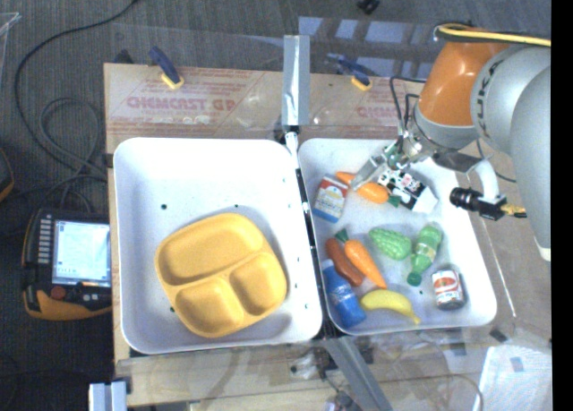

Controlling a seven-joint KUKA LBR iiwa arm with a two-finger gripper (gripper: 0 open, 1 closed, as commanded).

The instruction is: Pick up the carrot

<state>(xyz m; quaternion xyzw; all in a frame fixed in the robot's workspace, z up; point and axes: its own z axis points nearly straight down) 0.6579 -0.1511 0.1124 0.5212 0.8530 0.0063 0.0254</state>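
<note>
- Grey carpet floor (206, 6) surrounds the table (206, 105), and we see a black cable (54, 51) trailing over it on the left.
- We see the grey arm (528, 123) with its orange band (457, 87) reaching in from the right, over the far edge of the right bin.
- We count two white bins side by side: the left bin (143, 185) and the right bin (474, 302).
- We find a yellow divided tray (221, 272) lying in the left bin, towards its near side.
- We note a handheld pendant (70, 261) with a lit screen on the floor, left of the table.
- We see the end effector (396, 167) low over the far part of the right bin; we cannot tell whether it is open or closed.
- We place the carrot (361, 259) near the middle of the right bin, lying at a slant, well apart from the end effector.
- We see a blue bottle (341, 297) just beside the carrot on its near left, a banana (389, 303) near it, a green bottle (425, 251) and a small can (447, 286) to the right.
</note>
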